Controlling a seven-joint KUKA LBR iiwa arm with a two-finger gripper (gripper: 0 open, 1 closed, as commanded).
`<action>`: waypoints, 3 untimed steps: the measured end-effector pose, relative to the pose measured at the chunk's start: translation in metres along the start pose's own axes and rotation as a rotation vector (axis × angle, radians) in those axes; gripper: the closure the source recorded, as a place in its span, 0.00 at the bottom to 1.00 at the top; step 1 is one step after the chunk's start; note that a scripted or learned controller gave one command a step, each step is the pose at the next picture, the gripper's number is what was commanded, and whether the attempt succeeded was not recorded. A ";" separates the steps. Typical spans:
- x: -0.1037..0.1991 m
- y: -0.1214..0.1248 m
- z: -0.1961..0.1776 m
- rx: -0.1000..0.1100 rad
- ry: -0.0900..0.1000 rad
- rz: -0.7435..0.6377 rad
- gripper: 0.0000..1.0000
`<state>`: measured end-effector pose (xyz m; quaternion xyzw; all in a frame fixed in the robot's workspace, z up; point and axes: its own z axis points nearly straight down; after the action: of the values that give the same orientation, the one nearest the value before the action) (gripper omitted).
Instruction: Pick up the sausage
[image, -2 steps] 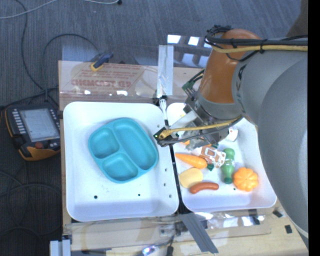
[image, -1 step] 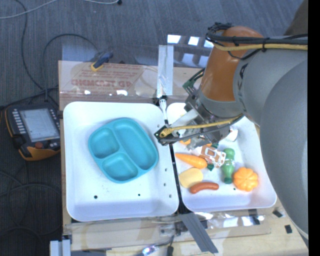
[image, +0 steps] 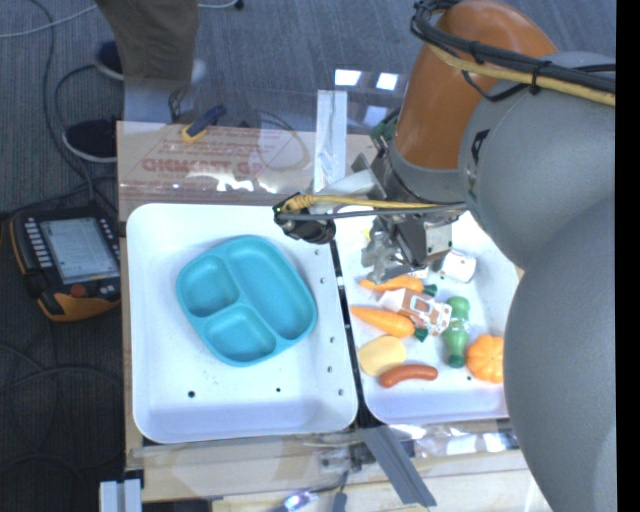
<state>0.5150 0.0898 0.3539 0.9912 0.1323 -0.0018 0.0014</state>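
The sausage (image: 408, 375) lies at the front of the right bin (image: 440, 408), beside the yellow potato (image: 381, 354). The end effector (image: 400, 250) hangs above, holding nothing. Picking up is not done.

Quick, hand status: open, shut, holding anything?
Hand: cannot be told; it sits over the right bin, and the sausage lies apart from it.

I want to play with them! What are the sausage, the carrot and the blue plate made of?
The sausage looks like smooth plastic toy food: reddish-brown, with a pale shine along its top. The carrot seems the same, even orange and glossy, though rubber is possible. The blue plate looks like moulded matte plastic, one flat colour with three rounded compartments.
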 end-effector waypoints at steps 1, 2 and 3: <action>-0.021 -0.039 -0.079 -0.002 0.004 0.055 1.00; -0.020 -0.040 -0.088 -0.008 0.003 0.056 1.00; -0.019 -0.040 -0.096 -0.015 0.003 0.056 1.00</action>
<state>0.4866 0.1239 0.4500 0.9945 0.1047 0.0005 0.0088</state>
